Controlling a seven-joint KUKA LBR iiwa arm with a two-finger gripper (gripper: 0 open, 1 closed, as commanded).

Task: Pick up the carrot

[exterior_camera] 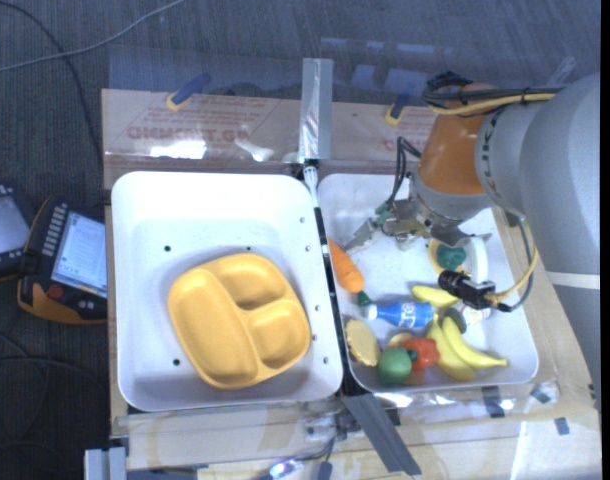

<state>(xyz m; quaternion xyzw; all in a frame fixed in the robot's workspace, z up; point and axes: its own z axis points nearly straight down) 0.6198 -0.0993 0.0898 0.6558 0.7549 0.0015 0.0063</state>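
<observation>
— Biggest first?
— Grey arm (555, 168) coming in from the right, bulking over the top right corner of the right bin (520, 353), orange band (455, 158) just above the wrist.
— Next down?
— Left bin (135, 268), white and shallow, carrying a yellow divided plate (240, 318) tilted a little, three compartments facing up. Touching the right bin along the middle wall.
— And the gripper?
— Hanging over the upper part of the right bin at (385, 223), below the orange band, metal fingers (360, 233) reaching out toward the left. Cannot tell whether spread or closed; too small and cluttered there. Nothing visible between them.
— Where's the carrot?
— Carrot (345, 268) lying in the right bin, hard against its left wall, orange body slanting down to the right, green end toward the bin's middle. Just below and left of the fingers, apart from them.
— Rest of the right bin?
— Banana (460, 353) near the lower right, curved, with a second yellow piece (432, 294) above it. Blue bottle (405, 315) on its side, white cap pointing left, just below the carrot's green end. Round tan biscuit-like piece (362, 343) under that, by the left wall. Green fruit (395, 365) at the bottom, touching something red (420, 353) beside it. Small dark green thing (451, 256) under the wrist, hard to name.
— Outside the bins?
— Orange-edged teach pendant (65, 263) on the floor at left, screen lit.
</observation>
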